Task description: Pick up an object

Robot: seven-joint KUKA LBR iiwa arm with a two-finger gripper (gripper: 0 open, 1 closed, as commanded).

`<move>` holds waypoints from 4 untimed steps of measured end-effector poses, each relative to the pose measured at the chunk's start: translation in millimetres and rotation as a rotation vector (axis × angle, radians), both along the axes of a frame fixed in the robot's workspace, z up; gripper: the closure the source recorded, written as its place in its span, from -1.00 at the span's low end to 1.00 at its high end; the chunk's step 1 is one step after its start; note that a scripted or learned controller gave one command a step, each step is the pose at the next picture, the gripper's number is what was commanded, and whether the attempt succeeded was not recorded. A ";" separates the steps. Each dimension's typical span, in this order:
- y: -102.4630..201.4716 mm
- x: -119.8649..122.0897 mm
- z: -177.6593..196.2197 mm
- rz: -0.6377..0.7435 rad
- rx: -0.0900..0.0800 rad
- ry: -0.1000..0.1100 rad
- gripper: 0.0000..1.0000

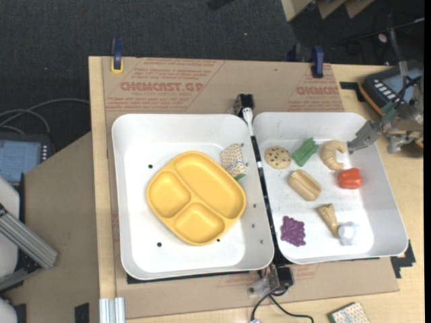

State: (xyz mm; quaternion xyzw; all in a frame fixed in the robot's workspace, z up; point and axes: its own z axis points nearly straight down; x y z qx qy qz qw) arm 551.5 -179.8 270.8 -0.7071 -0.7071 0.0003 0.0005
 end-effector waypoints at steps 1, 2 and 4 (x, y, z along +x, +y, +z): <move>-46.2 2.7 -116.5 -0.004 0.001 0.006 -1.00; -2.4 67.6 -187.0 0.005 -0.003 -0.008 -1.00; 22.3 111.0 -176.2 -0.002 -0.004 0.014 1.00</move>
